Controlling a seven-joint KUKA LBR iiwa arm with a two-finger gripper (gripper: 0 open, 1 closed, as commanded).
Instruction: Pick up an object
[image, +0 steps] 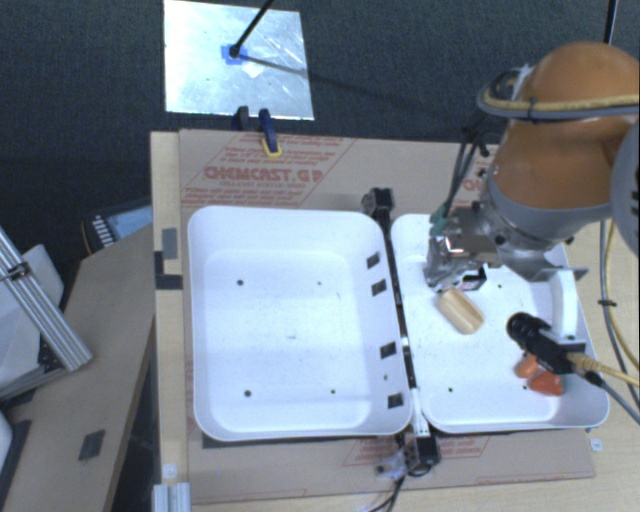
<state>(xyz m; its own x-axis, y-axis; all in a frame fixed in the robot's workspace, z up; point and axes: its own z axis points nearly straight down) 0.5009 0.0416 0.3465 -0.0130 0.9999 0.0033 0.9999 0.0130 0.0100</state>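
Observation:
My gripper (447, 272) hangs low over the upper left part of the right bin (470, 400), just beside the divider between the two bins. A tan, rounded cylinder (461, 310) lies on the bin floor right below and slightly right of the gripper; I see no part of it inside the gripper. A small orange-red object (541, 379) lies near the bin's lower right corner, partly hidden by robot hardware.
The left bin (290, 400) sits alongside, with black clips (381, 288) along the shared edge. The arm's large orange and grey body (560, 130) covers the right bin's upper right. Cardboard (265, 170) lies under both bins.

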